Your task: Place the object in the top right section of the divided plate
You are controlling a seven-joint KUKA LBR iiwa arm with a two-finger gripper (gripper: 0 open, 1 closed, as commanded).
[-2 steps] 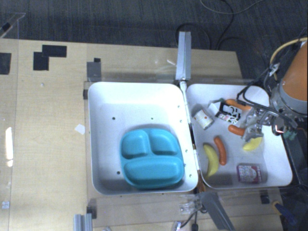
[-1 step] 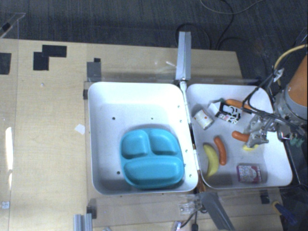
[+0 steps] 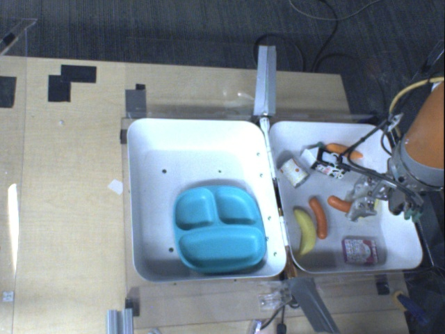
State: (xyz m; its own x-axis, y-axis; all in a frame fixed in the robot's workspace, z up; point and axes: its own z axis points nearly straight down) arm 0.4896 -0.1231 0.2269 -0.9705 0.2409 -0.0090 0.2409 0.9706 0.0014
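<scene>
The small orange sausage [image 3: 338, 202], lying toward the right wall of the right bin [image 3: 400, 242] just beside the gripper [image 3: 365, 202], whose state cannot be told, is judged light, smooth and roll-prone, best clasped across its narrow middle.

A pale wooden counter [image 3: 69, 207] is carrying two shallow white bins side by side, the left bin [image 3: 149, 186] touching the right bin [image 3: 403, 256] along a shared edge. Black tape patches [image 3: 69, 81] are sitting near the counter's far left corner, and a grey metal post [image 3: 265, 82] is standing behind the bins' seam.
</scene>
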